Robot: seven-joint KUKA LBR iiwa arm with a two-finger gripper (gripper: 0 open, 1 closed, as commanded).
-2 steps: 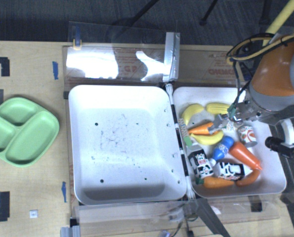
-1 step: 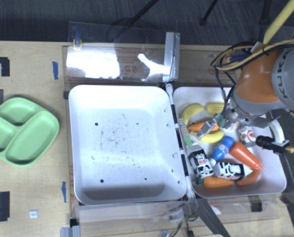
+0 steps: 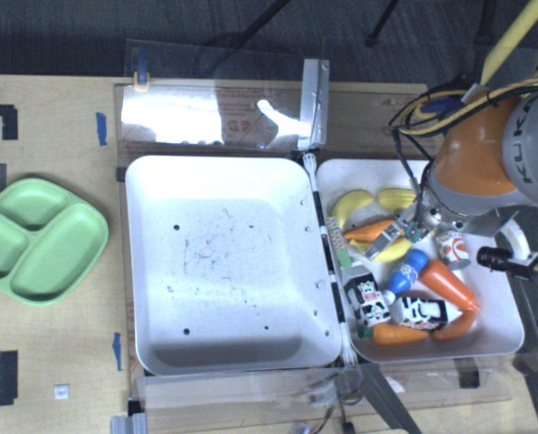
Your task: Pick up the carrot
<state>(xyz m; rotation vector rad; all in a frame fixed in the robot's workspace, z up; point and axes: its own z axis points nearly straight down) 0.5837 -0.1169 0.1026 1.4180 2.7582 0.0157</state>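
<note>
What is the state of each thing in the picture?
left bin: upright, on the bench
right bin: holds toys
carrot: lying in the right bin, not gripped
green divided plate: upright, beside the left bin
gripper: low over the right bin

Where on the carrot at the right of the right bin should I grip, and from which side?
Probably the thick middle of the carrot, coming from straight above. It lies flat and slanted, its narrow end toward the bin's lower right. Close the end effector across its width, not along it. The blue bottle crowds its upper-left end, so keep away from there.
</note>
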